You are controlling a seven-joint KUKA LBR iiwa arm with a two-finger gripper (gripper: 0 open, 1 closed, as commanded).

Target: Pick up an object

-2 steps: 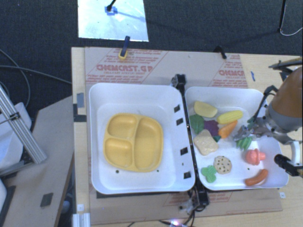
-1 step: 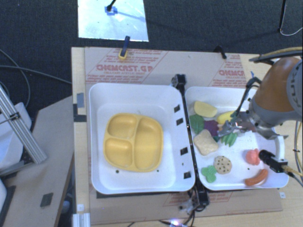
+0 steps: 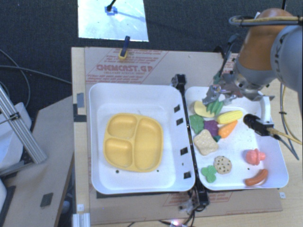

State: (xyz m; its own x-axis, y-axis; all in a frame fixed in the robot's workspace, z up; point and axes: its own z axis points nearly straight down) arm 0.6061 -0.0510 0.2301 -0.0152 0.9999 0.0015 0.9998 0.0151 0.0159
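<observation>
Arm: grey with orange band, reaching in from the right, wrist low over the far end of the right bin [image 3: 284,174].
Jaws [image 3: 214,100]: hanging over the cluster at the far left corner of that bin, right above the green pepper [image 3: 215,107] and the yellow piece [image 3: 201,109]; cannot tell how far open, nor whether anything sits between them.
Candidate objects: corn cob [image 3: 229,116], carrot [image 3: 227,128], purple piece [image 3: 211,126], green leafy piece [image 3: 196,123], cracker [image 3: 205,142], cookie [image 3: 222,164], small green piece [image 3: 209,173], pink toy [image 3: 254,156], sausage [image 3: 256,178]; all lying on the bin floor.
Left bin [image 3: 99,174]: holding a yellow divided plate [image 3: 134,142].
Done: approach to the pile, by the look of it.
Left: a firm close on one item, then a lift clear of the bin; nothing visibly raised yet.
Likely target: green pepper, judging from position alone.
</observation>
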